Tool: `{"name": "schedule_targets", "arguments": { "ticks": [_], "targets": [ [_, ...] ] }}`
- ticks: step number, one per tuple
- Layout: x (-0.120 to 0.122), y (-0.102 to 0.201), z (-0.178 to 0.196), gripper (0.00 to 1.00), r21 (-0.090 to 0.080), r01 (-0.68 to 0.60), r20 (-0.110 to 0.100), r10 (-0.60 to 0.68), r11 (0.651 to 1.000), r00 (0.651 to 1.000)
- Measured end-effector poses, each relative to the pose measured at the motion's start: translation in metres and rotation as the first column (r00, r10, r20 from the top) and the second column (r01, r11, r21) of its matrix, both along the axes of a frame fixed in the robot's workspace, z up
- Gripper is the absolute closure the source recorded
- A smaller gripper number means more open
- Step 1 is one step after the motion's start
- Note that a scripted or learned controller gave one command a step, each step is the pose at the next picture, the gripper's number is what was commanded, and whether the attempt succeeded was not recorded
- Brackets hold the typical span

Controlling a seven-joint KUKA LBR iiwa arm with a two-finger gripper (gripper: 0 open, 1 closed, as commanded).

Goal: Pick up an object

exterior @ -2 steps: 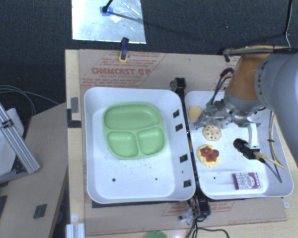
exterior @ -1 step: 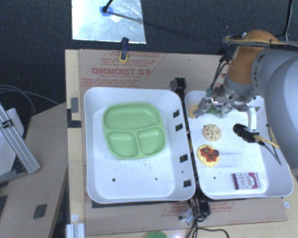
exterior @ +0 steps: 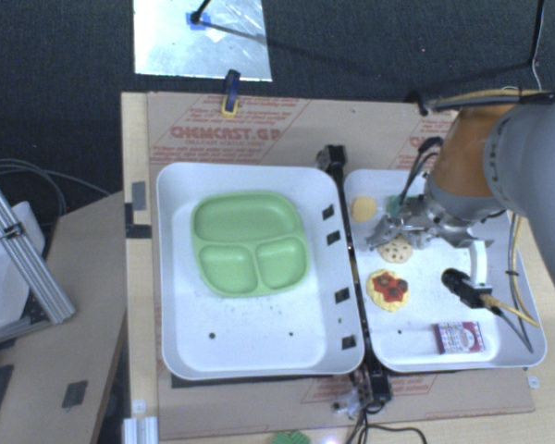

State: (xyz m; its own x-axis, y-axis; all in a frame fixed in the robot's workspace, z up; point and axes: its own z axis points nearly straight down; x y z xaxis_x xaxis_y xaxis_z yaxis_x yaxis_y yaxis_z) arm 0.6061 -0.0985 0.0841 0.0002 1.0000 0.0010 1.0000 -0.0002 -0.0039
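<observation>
Nearest us lies a small red packet (exterior: 460, 338); beyond it the jaws (exterior: 395, 233), width unclear, hover above a cookie (exterior: 397, 251) we judge light, stiff, best pinched by its rim.

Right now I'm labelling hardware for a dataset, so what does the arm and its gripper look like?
The arm is a thick, rounded grey cylinder with an orange band above the wrist. Thin cables, yellow and dark, run along it. The gripper is a small metallic grey assembly with green wiring beside it.
</observation>
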Motion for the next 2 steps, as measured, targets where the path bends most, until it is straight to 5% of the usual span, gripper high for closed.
{"name": "schedule_targets", "arguments": {
  "ticks": [1, 2],
  "targets": [
    [0.046, -0.017, 0.001, 0.0, -0.003, -0.005, 0.011, 0.005, 1.0, 1.0],
    [0.008, -0.019, 0.0, 0.0, -0.001, -0.001, 0.003, 0.001, 1.0, 1.0]
  ]
}}
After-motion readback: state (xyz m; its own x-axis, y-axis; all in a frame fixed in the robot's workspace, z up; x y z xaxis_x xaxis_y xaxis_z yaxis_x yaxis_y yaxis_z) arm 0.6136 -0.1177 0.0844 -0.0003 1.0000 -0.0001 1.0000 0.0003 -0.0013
